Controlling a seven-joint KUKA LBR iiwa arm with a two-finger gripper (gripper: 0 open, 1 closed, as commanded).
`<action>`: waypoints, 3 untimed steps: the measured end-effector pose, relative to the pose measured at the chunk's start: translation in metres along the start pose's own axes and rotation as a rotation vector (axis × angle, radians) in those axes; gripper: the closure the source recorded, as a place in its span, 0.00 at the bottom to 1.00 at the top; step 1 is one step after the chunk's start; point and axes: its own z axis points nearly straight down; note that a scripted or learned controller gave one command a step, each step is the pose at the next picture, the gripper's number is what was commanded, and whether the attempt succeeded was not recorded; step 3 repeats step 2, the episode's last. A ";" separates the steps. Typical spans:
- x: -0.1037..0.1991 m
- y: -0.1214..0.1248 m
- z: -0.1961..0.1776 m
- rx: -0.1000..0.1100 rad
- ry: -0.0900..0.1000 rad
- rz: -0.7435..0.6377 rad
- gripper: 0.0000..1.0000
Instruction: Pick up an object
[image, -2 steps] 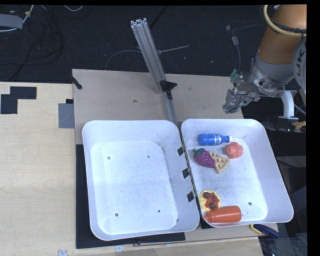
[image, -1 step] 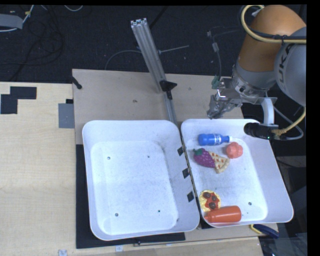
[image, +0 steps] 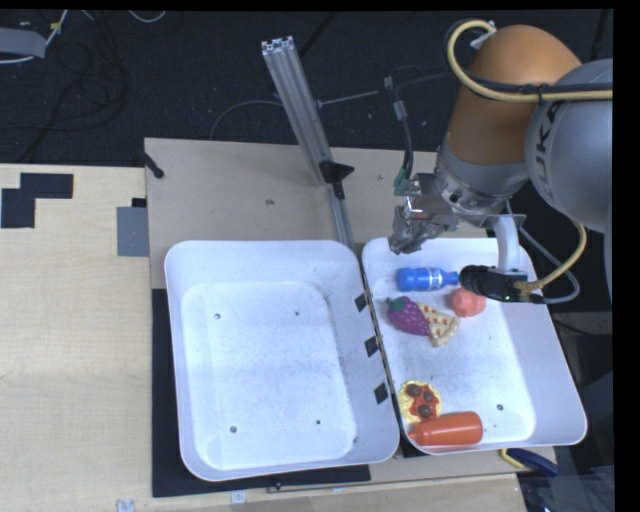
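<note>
Tabletop (image: 90, 330) of pale wood, bearing two shallow white plastic bins side by side.

Left white bin (image: 190, 270): no item seen in it.

Right white bin (image: 550, 390): holds every candidate for the pick.
- Blue plastic bottle with white cap (image: 424, 278), lying on its side near the far rim
- Small red round toy fruit (image: 467, 302), just beside the bottle on its cap side
- Purple toy grape bunch (image: 407, 316), touching a tan wedge-shaped toy pizza slice (image: 440, 324)
- Flat yellow toy piece with dark red spots (image: 419, 399), near the front rim
- Orange-red toy sausage (image: 446, 429), touching the yellow piece, at the front rim

Grey and orange arm, wrist section: over the far end of the right bin, entering from the right. Tool (image: 408, 238) at the bin's far edge, just above and behind the blue bottle, apart from it. Tool state: cannot tell whether spread or pressed together; the tip is small and dark against the background. Nothing visibly pinched.

Progress, judged: pick not yet made. All items rest on the bin floor. Remaining: descent onto one item, most likely the bottle as nearest, then closure and lift
</note>
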 end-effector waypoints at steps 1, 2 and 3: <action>0.040 -0.018 0.016 0.001 0.000 0.000 1.00; 0.087 -0.033 0.034 0.002 0.000 0.000 1.00; 0.087 -0.033 0.034 0.002 0.000 0.000 1.00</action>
